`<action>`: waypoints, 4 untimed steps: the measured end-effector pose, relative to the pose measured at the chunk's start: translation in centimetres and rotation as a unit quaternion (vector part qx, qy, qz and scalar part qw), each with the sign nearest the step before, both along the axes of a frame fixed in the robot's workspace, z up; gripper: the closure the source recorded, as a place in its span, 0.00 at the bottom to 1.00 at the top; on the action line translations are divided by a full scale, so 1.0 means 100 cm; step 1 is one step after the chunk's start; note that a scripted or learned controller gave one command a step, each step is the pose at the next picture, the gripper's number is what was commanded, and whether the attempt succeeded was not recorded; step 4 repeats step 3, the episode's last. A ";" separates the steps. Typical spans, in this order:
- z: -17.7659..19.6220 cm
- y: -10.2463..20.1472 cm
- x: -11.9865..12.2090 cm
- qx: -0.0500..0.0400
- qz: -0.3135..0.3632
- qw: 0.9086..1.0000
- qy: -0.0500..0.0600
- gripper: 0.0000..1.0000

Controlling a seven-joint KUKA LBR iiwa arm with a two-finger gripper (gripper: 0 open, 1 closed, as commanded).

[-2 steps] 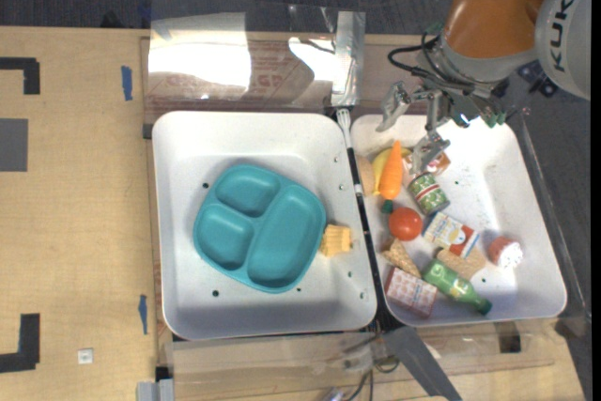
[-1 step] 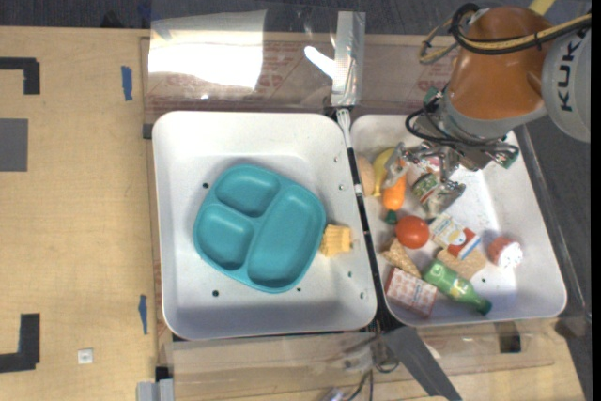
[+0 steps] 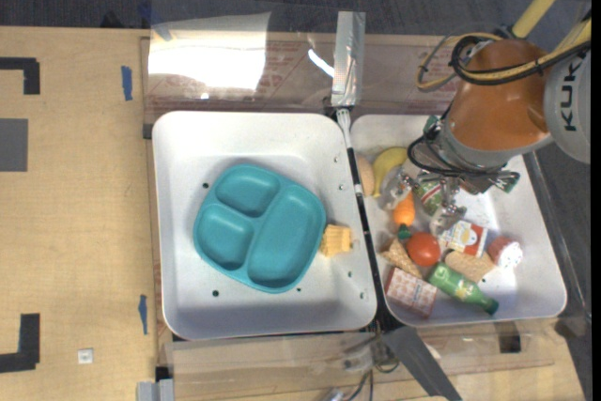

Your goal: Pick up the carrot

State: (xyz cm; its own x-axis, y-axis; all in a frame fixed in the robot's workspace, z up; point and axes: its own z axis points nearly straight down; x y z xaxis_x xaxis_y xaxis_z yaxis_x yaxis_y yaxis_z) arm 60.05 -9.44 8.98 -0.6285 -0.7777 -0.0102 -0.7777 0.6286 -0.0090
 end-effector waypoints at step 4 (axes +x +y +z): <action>0.095 0.063 -0.074 -0.002 0.304 0.953 0.006 1.00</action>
